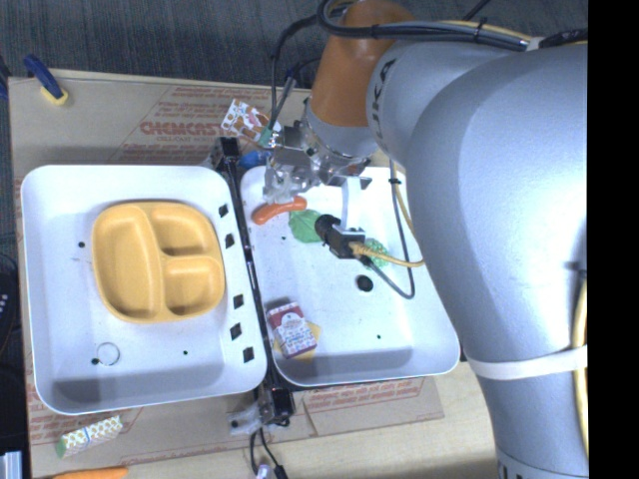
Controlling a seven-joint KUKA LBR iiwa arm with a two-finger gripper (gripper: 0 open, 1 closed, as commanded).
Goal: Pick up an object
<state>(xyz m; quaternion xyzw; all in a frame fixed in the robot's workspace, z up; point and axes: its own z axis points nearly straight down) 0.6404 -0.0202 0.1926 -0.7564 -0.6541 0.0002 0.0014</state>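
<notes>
**Arm closes in on a carrot in the right bin**

As the gripper (283,180) hangs low over the far left corner of the right bin (419,352), we see an orange carrot (279,210) lying just beneath it — whether it touches, we cannot tell. How the gripper stands is hidden from us, and nothing shows in its hold. The carrot's long axis runs left to right, its right end tipped slightly toward the far wall. We judge a clean pick needs the grip set across that axis, at mid-length — clear of the green piece (306,226) beside it.
</notes>
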